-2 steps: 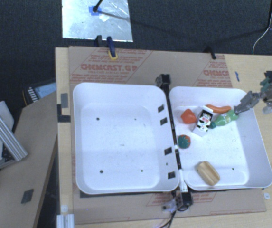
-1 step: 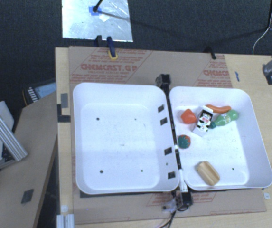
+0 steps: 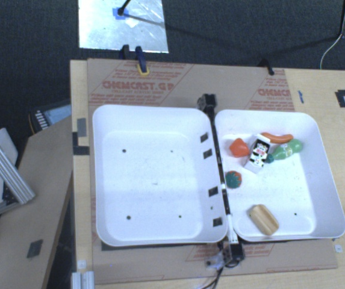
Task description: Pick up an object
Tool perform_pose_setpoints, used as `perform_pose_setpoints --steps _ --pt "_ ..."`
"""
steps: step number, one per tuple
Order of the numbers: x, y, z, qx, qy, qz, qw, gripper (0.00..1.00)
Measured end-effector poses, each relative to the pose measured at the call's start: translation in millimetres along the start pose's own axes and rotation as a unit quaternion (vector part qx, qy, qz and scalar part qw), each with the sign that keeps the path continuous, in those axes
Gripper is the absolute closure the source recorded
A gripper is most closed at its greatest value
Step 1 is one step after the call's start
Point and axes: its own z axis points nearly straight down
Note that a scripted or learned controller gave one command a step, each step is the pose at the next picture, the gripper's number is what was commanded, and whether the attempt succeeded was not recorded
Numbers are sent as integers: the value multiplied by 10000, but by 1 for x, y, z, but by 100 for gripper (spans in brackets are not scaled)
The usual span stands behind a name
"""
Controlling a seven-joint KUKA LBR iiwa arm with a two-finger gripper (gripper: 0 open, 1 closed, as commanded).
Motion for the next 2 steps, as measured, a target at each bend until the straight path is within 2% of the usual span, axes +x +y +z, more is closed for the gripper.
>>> perform_pose_setpoints --steps 1,2 --pt "75 51 134 85 23 -13 10000 100" --pt "143 87 165 39 21 -10 10000 100"
